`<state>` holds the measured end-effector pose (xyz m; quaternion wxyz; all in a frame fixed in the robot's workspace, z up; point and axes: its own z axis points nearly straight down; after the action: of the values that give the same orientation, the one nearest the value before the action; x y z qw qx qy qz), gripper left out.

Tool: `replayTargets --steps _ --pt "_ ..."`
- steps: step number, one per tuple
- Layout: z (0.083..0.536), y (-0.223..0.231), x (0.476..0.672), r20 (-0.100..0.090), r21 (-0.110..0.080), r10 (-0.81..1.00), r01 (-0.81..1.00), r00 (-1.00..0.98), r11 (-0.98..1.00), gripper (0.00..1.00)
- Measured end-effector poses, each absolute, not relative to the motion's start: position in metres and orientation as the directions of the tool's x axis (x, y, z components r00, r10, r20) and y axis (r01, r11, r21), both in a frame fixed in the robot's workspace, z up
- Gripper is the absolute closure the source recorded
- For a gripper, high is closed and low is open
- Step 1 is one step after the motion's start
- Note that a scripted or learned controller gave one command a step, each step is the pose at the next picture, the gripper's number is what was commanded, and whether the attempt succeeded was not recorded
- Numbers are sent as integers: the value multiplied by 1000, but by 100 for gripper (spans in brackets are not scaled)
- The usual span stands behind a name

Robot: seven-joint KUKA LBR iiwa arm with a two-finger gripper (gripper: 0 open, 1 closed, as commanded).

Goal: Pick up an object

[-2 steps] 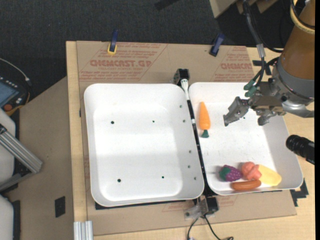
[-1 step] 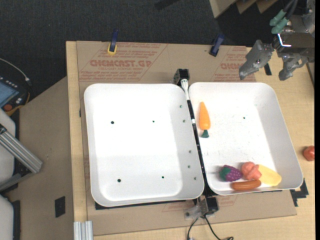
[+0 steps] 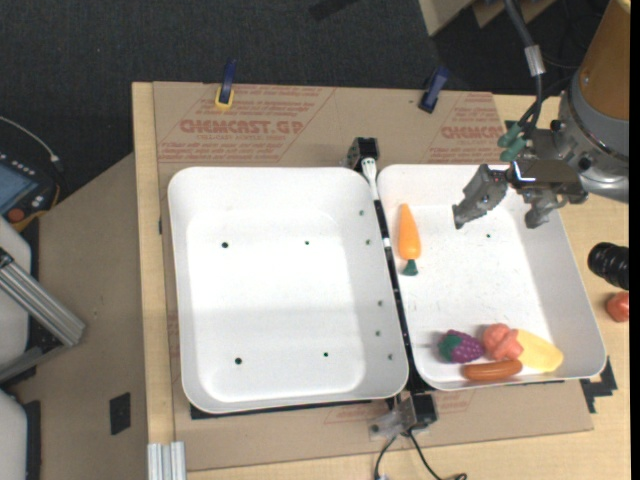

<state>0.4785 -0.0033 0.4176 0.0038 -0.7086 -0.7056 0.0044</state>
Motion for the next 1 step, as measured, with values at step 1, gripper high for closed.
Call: replayTargets --steps 1 --pt "543 34 480 2 17 1000 1000 -5 5 0"
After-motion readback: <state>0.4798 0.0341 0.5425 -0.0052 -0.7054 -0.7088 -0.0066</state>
